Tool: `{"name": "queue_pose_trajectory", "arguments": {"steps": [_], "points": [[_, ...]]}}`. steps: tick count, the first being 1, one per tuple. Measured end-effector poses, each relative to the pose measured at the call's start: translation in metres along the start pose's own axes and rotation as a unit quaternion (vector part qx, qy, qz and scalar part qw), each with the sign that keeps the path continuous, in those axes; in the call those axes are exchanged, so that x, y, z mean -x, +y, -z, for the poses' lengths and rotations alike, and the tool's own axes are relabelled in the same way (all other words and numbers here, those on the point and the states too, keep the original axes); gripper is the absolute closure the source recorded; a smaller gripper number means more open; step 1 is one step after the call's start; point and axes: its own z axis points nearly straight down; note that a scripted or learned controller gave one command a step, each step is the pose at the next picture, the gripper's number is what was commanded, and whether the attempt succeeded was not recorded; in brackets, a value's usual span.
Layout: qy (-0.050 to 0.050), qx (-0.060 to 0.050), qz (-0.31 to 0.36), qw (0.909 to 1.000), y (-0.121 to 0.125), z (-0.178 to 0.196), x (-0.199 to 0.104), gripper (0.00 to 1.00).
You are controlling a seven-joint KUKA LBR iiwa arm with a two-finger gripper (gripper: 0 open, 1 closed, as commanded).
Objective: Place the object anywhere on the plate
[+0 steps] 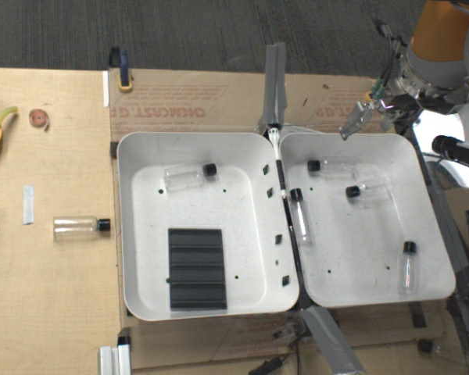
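Light: bright, even, overhead (soft shadows).
Glare: white bins [141,287] washed out.
Focus: slightly soft, grainy throughout.

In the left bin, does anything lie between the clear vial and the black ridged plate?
No. In the camera view, only bare white bin floor separates the vial from the black plate in the left bin.

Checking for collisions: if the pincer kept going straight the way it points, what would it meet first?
The pincer points down-left, so probably the right bin's back rim, then the vial lying just inside; depth is unclear.
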Motion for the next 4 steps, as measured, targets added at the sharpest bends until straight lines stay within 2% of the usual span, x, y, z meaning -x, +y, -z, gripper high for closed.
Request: {"name": "queue_pose_trajectory", "arguments": {"steps": [1, 2, 3, 4], "points": [[0.000, 0.000, -0.024, 0.9997, -0.021, 0.070, 0.061, 0.00], [0.001, -0.001, -0.050, 0.9988, -0.081, 0.146, 0.087, 0.00], [0.000, -0.003, -0.328, 0.9446, -0.020, 0.191, 0.091, 0.00], [0.000, -0.004, -0.399, 0.9170, -0.042, 0.191, 0.087, 0.00]]}}
